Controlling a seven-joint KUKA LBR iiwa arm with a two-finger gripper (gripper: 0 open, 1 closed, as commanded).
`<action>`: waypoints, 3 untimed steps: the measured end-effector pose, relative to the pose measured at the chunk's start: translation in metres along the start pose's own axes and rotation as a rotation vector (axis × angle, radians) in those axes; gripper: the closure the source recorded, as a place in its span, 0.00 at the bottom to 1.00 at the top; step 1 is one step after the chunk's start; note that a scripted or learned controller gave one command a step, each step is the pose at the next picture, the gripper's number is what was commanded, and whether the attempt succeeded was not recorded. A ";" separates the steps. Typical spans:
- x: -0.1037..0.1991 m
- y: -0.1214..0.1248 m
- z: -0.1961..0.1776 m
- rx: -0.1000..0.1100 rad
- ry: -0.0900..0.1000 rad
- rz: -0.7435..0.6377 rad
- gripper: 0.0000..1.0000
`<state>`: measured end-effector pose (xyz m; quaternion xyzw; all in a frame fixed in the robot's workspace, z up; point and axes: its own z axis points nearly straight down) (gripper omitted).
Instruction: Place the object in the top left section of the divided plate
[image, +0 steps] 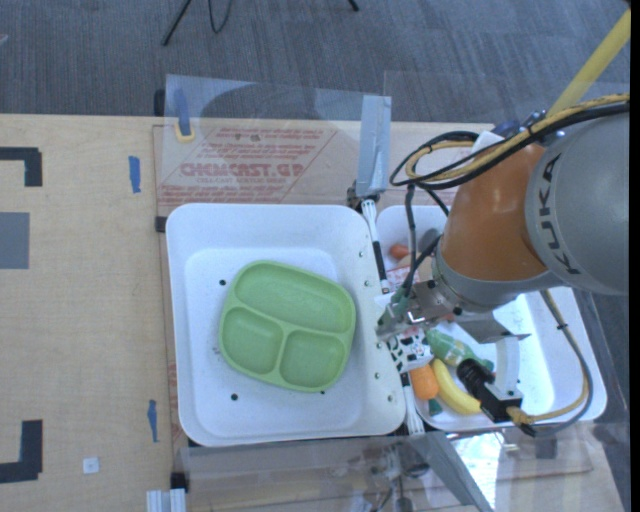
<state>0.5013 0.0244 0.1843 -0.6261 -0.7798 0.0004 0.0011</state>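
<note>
- Presently the green divided plate (288, 325) sits in the left bin (190, 300), near its centre, all sections bare.
- Gripper (405, 320) hangs over the right bin's (585, 380) left edge; finger state: cannot tell.
- Right bin contains a banana (455, 392) and an orange item (425, 383) near its front-left corner.

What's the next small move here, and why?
Probably lower the gripper toward the items in the right bin, the banana or the orange piece: the green divided plate holds nothing yet, and no object shows in the gripper.
</note>
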 end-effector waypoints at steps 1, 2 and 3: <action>0.064 0.008 -0.009 -0.002 -0.001 -0.351 1.00; 0.064 0.008 -0.009 -0.002 -0.001 -0.350 0.00; 0.078 0.005 0.020 -0.001 0.000 -0.750 0.00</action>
